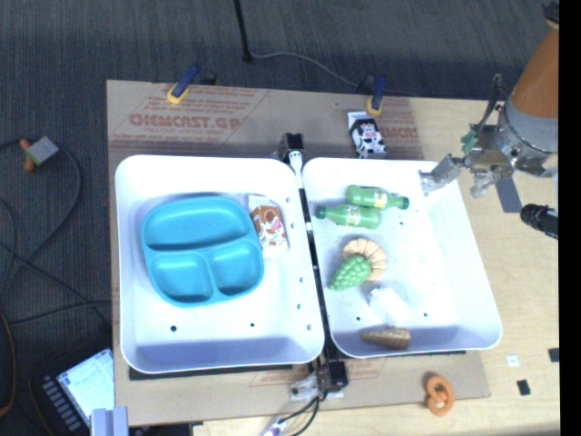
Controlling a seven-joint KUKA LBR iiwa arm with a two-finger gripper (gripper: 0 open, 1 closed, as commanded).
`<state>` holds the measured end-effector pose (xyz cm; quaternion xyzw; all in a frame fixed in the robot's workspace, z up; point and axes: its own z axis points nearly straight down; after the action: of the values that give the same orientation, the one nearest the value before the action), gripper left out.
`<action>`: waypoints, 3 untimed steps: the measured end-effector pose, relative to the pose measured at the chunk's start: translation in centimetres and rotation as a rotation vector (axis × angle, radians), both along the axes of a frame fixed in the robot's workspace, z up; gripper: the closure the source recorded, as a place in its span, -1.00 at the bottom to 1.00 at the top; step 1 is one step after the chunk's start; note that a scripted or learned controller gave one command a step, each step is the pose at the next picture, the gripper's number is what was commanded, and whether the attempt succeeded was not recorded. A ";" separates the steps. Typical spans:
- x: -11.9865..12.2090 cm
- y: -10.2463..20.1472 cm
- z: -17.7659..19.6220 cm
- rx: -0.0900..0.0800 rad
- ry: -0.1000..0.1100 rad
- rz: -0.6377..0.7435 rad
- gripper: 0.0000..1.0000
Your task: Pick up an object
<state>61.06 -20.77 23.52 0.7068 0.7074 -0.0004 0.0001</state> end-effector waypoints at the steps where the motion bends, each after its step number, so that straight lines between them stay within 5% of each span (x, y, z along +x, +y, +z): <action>1: 2.0 -0.7 -13.7 0.015 0.001 0.006 -1.00; 2: 2.0 -1.1 -12.7 0.003 -0.001 0.006 1.00; 3: 5.8 5.6 -10.8 0.001 -0.002 0.002 1.00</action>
<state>66.91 -15.20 12.71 0.7062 0.7080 0.0006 0.0006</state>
